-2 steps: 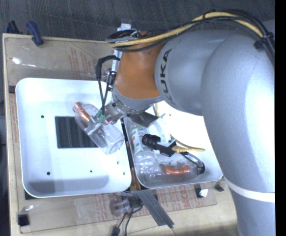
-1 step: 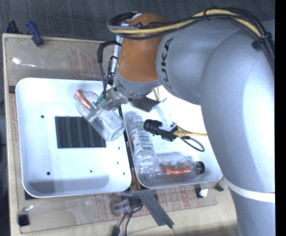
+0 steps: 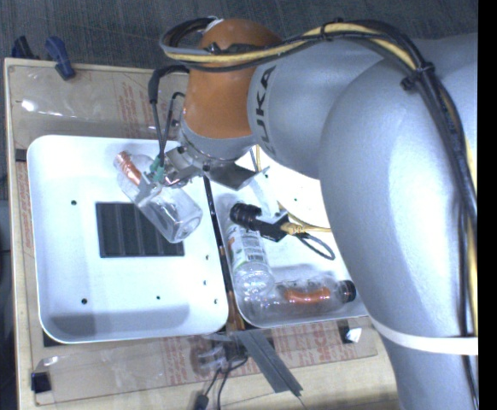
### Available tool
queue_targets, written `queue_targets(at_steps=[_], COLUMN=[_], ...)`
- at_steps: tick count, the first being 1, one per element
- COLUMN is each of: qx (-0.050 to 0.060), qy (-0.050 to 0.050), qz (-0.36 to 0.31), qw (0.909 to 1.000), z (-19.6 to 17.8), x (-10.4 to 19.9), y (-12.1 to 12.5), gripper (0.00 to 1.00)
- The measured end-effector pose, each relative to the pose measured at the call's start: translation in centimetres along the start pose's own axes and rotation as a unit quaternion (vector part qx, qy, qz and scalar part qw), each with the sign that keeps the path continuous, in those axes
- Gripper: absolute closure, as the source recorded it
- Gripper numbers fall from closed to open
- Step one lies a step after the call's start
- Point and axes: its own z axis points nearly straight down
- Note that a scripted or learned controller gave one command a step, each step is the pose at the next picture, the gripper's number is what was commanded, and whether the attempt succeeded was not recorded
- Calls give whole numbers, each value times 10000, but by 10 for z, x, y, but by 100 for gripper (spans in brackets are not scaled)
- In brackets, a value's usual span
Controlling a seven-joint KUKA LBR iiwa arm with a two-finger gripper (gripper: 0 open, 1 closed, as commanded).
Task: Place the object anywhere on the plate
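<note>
clear plastic bottle [image 3: 165, 202] at frame centre-left, over left bin [image 3: 61, 229], near dark plate [image 3: 129, 231]. gripper [image 3: 170, 171] touches its upper end, maybe pinching neck; grip state cannot tell. bottle looks light, smooth, slippery, thin wall dents easily. best hold: neck by copper cap.

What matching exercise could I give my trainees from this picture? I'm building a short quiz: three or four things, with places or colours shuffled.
Things:
1. dark ridged plate
2. clear bottle with copper cap
3. clear bottle with dark cap
4. blue clamp

Places:
A. right bin
B. bench's far left corner
C. floor of the left bin
D. left bin, beneath the arm's wrist

Pairs: 1-C, 2-D, 3-A, 4-B
</note>
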Motion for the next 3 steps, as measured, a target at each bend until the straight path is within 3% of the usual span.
queue_targets(at_steps=[1,2,3], qx=[-1,12,8], qy=[-1,1,4], qz=[-641,-662,-509], qw=[9979,9978,9987], z=[-29,-39,-69], x=[-27,-26,-4], y=[15,15,-16], gripper=[100,100,100])
